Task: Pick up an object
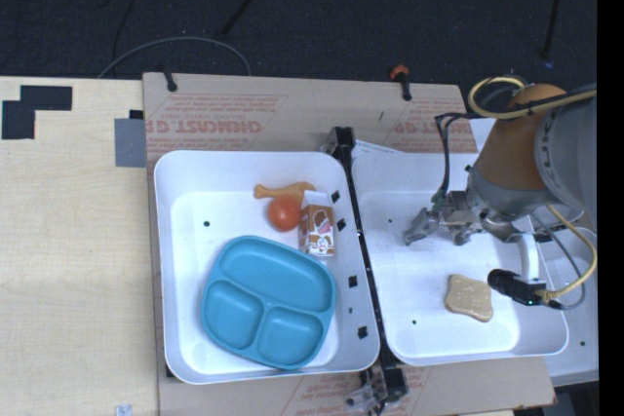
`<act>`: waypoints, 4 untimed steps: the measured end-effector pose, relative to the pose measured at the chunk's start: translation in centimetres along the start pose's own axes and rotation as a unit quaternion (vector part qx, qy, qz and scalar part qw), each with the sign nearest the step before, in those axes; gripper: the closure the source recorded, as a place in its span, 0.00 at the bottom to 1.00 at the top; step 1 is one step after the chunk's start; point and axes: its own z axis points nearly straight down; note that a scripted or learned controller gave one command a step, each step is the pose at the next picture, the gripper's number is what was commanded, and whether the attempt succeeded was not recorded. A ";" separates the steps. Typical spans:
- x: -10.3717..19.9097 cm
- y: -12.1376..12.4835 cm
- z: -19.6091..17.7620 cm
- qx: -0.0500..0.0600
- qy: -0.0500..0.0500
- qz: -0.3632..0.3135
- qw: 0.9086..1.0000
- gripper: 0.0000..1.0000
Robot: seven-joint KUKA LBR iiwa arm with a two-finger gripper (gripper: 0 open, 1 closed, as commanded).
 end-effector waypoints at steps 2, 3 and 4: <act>-0.9 0.1 -5.7 -0.003 -0.001 0.002 1.000 1.00; -1.8 0.4 -11.6 -0.005 -0.001 0.001 1.000 1.00; -1.9 0.4 -13.2 -0.002 -0.001 0.000 1.000 1.00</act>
